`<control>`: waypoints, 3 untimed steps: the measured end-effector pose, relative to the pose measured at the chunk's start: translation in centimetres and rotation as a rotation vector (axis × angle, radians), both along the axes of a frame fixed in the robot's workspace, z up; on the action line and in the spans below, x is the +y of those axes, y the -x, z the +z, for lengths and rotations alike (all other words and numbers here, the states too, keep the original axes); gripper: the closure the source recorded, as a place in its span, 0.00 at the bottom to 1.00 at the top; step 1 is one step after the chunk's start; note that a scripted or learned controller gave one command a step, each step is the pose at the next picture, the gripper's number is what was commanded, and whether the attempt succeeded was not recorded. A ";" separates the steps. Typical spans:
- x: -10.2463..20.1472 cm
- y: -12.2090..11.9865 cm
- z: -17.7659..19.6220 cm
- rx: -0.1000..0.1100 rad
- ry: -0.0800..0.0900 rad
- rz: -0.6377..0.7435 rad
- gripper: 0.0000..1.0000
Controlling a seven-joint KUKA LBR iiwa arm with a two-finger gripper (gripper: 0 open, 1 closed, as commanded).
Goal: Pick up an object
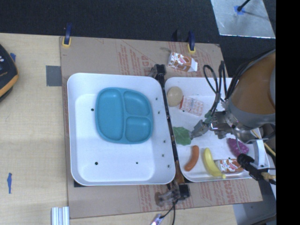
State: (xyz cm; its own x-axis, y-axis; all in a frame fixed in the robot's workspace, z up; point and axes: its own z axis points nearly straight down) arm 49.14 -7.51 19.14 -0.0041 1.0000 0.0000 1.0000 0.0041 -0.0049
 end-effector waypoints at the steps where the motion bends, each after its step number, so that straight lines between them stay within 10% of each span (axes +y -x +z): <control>1: -3.0 1.6 -10.1 0.000 0.000 0.001 0.00; 2: -3.0 1.6 -9.1 0.002 0.001 0.005 1.00; 3: 0.6 -3.3 0.1 -0.003 -0.001 0.000 1.00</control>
